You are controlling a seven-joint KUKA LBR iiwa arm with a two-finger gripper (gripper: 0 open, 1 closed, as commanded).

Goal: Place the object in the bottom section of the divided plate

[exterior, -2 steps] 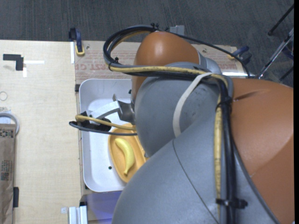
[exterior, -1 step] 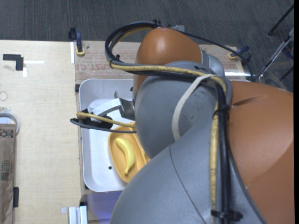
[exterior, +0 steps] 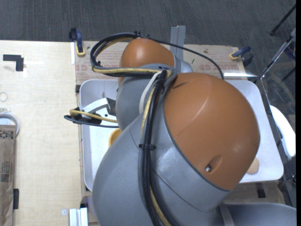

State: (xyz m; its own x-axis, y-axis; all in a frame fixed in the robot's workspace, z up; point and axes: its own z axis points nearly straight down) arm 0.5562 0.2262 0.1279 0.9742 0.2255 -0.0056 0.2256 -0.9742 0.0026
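Observation:
My grey and orange arm (exterior: 188,140) hangs close under the camera and hides most of the white bin (exterior: 89,145). A curved white rim (exterior: 95,105), which may be the divided plate, peeks out at the bin's upper left beside the arm. A small yellow-orange piece (exterior: 114,137) shows at the arm's left edge; I cannot tell what it is. The arm covers whatever lies beneath it.
A tan rounded thing (exterior: 254,166) sits near the bin's lower right edge. Black and yellow cables (exterior: 87,118) loop out over the bin's left side. A wooden bench top (exterior: 37,126) lies to the left, with a brown packet (exterior: 6,173) at its edge.

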